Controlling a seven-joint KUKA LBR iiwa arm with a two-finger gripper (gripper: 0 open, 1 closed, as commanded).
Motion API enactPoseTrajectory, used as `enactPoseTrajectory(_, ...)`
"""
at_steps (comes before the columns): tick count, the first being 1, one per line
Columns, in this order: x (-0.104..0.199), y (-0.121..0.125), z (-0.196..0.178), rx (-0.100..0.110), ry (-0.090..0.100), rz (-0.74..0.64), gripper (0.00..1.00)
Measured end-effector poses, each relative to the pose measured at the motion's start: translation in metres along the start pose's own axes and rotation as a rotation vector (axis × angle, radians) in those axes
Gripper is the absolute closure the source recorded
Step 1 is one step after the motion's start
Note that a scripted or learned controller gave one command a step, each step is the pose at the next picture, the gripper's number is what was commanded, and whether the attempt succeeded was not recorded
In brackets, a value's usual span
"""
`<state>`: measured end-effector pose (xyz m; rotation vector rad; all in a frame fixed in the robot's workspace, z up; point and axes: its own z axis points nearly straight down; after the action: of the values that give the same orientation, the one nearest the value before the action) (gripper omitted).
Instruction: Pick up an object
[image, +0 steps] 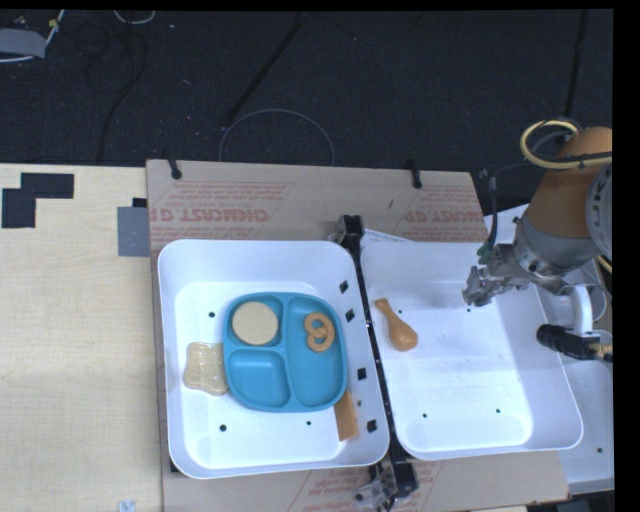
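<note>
A tan wooden spoon (396, 326) lies in the right bin (480, 420), near its left wall. My gripper (480, 291) hangs over the far right part of that bin, well to the right of the spoon and apart from it. In the left bin (190, 440) a blue divided plate (270, 380) carries a round beige biscuit (254, 322) and a brown pretzel (319, 331). A pale bread slice (205, 368) rests against the plate's left side. A brown stick (345, 417) lies by the plate's near right corner.
The two bins meet at a black divider (366, 340) with clips. Printed cardboard (300, 205) lies under both bins, and the pale bench top (70, 330) spreads to the left.
</note>
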<state>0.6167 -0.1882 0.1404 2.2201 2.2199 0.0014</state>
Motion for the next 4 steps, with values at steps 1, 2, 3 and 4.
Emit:
enactPoseTrajectory(1, 0.0, -0.003, -0.043, 0.0, 0.0, -0.001, 1.0)
enactPoseTrajectory(2, -0.001, -0.002, -0.078, 0.0, 0.0, -0.001, 1.0)
enactPoseTrajectory(3, 0.05, -0.016, -0.089, 0.005, 0.003, -0.004, 1.0)
enactPoseTrajectory(4, 0.107, -0.038, -0.084, 0.007, 0.003, -0.003, 1.0)
